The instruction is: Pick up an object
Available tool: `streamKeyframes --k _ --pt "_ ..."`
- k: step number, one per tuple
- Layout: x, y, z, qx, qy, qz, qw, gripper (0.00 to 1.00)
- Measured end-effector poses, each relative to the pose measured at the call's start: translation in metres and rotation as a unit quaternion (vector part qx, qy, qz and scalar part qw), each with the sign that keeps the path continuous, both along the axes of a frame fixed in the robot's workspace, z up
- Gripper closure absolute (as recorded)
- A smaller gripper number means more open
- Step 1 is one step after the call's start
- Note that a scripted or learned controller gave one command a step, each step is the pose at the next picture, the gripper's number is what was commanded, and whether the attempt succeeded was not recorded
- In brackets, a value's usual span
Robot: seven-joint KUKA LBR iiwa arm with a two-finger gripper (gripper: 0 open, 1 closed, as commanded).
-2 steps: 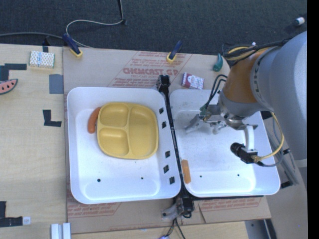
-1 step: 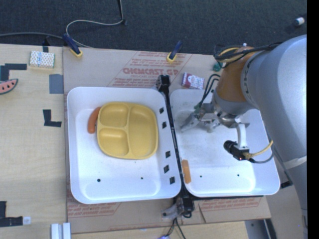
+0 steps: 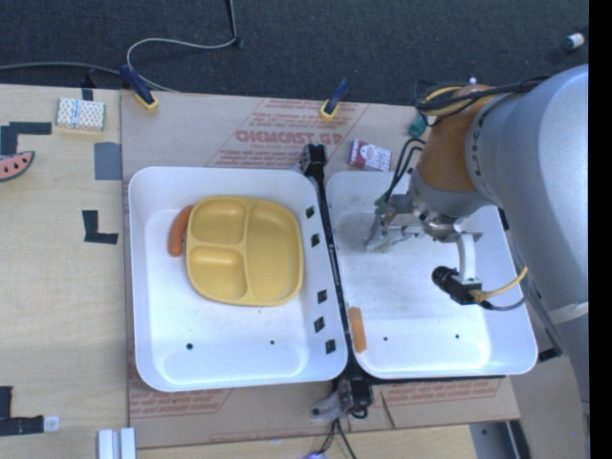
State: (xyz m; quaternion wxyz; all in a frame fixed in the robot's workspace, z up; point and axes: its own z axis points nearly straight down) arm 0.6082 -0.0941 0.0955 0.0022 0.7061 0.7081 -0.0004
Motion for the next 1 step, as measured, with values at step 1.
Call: streamKeyframes --k 1 --pt "0.0133 0.1387 0.0889 0.0023 0.001 0.001 1.0 1.0"
